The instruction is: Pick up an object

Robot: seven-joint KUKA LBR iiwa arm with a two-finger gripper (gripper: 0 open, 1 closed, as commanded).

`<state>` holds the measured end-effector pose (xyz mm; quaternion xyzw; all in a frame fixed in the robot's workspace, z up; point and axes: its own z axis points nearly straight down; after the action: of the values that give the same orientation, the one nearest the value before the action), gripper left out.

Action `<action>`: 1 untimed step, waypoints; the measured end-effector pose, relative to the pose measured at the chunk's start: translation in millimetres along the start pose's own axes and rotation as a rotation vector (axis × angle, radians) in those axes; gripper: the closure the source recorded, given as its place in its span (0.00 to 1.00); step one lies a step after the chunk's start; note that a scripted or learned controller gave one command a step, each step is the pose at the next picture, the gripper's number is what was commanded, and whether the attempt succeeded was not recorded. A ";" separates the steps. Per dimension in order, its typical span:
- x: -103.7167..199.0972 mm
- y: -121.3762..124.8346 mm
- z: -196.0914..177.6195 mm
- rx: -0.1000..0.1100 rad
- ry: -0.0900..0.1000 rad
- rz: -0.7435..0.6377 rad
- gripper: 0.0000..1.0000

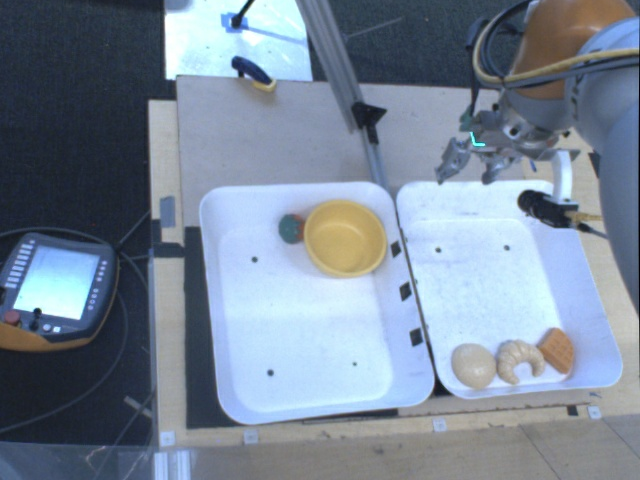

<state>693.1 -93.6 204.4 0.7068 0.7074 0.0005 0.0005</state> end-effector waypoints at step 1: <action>0.0 0.0 0.0 0.000 0.000 0.000 0.00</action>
<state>693.1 -93.6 204.3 0.7068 0.7074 0.0004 0.0005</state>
